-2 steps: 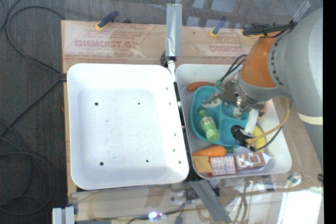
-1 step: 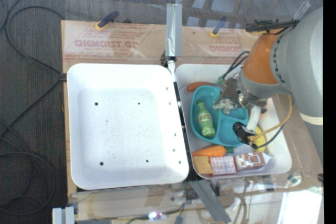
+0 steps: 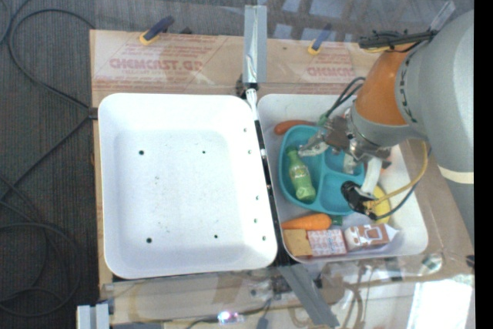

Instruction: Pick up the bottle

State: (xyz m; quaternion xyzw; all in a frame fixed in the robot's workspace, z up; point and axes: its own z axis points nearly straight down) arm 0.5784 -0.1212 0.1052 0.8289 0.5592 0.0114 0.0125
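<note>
**Gripper position over the right bin**

The small green plastic bottle (image 3: 300, 177) lies in the left part of a teal plastic tray (image 3: 333, 196), inside the right white bin (image 3: 416, 231) at the centre right of the frame. The gripper (image 3: 339, 146) hangs over the upper part of the tray, just right of the bottle; the state of the gripper cannot be determined. An orange carrot (image 3: 306, 222) and a printed carton (image 3: 347, 240) lie along the lower edge of the same bin. The left white bin (image 3: 123, 243) occupies the centre left.
</note>
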